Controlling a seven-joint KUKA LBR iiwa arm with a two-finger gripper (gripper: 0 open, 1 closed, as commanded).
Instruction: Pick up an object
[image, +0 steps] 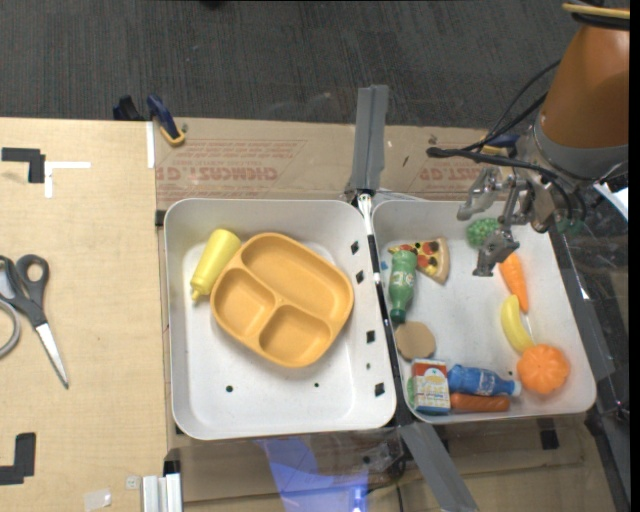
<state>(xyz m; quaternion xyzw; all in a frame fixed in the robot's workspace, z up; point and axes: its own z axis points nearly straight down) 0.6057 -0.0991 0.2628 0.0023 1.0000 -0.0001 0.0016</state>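
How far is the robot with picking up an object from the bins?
Done: the gripper has reached the far end of the right bin, above the green broccoli-like toy and near the carrot.
In hand: nothing shows between its jaws.
Left: the whole grasp and lift. The banana, orange and pizza slice lie in the bin, and the yellow tray sits in the left bin.

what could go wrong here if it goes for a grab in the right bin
1. The gripper hangs over the far end of the right bin, where the green broccoli-like toy and the carrot lie close together; it may nudge one while closing on the other.
2. The carrot, banana and orange sit near the bin's wall, so a finger could strike the rim.
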